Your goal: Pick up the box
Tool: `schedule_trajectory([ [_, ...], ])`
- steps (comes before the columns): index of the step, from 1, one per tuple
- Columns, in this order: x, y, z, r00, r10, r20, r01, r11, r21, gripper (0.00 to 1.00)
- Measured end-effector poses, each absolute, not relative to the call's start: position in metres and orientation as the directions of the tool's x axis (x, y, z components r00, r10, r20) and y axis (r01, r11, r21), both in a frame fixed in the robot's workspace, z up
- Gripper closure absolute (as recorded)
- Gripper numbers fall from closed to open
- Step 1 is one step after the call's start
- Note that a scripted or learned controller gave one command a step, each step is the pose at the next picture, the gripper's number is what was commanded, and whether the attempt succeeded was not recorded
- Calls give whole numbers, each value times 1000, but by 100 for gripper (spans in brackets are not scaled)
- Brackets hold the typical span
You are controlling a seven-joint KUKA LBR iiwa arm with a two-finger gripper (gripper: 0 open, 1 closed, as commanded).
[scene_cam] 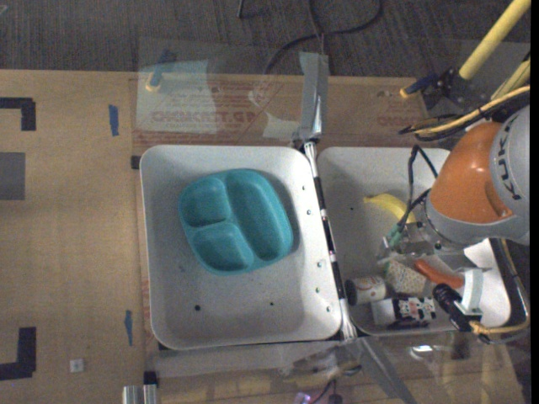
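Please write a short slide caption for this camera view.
Arm over right bin beside banana; teal divided plate in left bin.

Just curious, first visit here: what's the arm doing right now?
Gripper low in right bin. Box lying at front wall, not held. Banana, cup nearby.

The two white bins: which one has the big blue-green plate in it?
The left bin holds the teal divided plate. The right bin has small things instead, like a yellow banana.
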State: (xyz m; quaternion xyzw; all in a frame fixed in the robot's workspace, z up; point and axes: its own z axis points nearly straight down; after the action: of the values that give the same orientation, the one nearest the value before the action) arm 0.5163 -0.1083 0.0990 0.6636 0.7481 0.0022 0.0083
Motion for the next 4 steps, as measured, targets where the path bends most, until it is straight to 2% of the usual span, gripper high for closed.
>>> schedule_trajectory([
  [1,491,-77,184,-71,998,0,998,71,0,100],
  [2,491,-77,184,-71,997,0,997,71,0,0],
  [3,497,-95,88,-51,999,0,999,51,9,0],
  [4,575,-101,88,37,999,-3,999,-37,10,0],
])
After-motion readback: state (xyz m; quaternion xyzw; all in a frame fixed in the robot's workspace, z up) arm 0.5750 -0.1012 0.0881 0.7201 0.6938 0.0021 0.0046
